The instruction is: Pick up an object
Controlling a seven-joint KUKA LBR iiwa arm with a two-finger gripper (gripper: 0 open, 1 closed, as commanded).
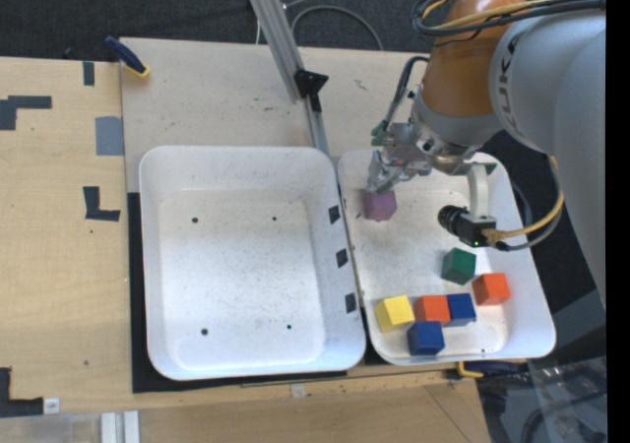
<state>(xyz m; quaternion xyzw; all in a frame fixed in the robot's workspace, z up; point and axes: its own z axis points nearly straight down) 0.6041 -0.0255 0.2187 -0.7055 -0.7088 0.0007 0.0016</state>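
One purple block just under the claw.

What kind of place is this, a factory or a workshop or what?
Most likely a robotics lab bench set up for grasping trials: a robot arm reaches over two white bins, coloured blocks lie in the right one, and tape marks dot the wooden bench.

Cluster of blocks in right bin, near its front edge.

One camera sits high above the light wooden bench, looking down slantwise on two shallow white plastic bins.
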